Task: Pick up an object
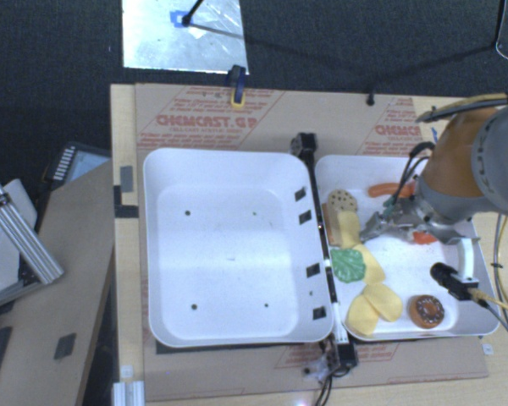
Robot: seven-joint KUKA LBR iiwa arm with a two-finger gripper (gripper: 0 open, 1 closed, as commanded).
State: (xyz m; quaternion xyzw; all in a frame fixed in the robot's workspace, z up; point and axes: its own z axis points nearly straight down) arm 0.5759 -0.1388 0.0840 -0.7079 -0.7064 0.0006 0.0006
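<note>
Nearest the lens, along the front wall of the right bin [406,335], lie a brown doughnut [426,310] and two pale yellow pieces [374,306]. Just behind the yellow pieces, still hard against the divider side of that bin, sits a green leafy piece [349,265], then a yellow block [346,227], and behind that a speckled cookie [342,200] near the bin's back left corner. An orange sausage-like piece [383,189] lies at the bin's back wall.

Low over the middle of the right bin, the gripper [388,223] points toward the yellow block; whether its fingers are spread or closed I cannot tell, and nothing shows between them. By my reading this is the approach step: nothing is picked yet. Next would be a descent squarely over one piece, likely the yellow block, then a close and a lift.
</note>
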